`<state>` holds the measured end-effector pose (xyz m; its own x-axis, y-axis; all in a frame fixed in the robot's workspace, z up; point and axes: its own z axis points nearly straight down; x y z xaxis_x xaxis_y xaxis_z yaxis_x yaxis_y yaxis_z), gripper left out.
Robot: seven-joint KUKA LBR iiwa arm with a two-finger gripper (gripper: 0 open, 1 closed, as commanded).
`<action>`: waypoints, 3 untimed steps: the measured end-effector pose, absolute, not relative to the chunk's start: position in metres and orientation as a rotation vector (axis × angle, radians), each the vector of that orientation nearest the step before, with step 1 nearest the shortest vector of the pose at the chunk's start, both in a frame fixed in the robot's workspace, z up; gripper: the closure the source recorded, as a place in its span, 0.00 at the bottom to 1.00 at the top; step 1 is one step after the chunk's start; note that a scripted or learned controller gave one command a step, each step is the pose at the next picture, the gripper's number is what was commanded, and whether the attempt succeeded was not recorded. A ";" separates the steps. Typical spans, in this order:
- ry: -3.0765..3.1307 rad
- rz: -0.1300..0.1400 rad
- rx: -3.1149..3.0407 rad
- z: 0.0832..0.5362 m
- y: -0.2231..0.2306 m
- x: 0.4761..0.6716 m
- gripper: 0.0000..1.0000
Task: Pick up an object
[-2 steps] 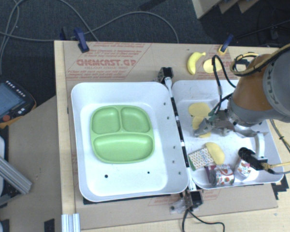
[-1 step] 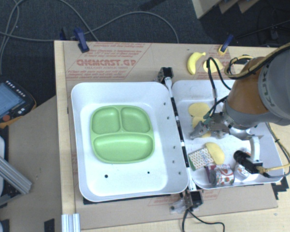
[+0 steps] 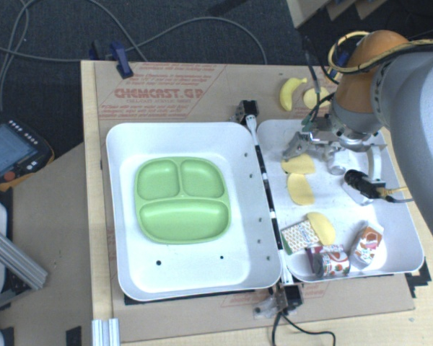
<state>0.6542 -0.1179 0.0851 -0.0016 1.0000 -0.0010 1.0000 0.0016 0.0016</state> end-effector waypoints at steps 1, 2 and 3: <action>2.221 0.001 2.218 0.085 -0.110 0.660 0.00; 2.221 0.001 2.218 0.085 -0.108 0.667 0.00; 2.223 -0.003 2.222 0.085 -0.103 0.650 0.00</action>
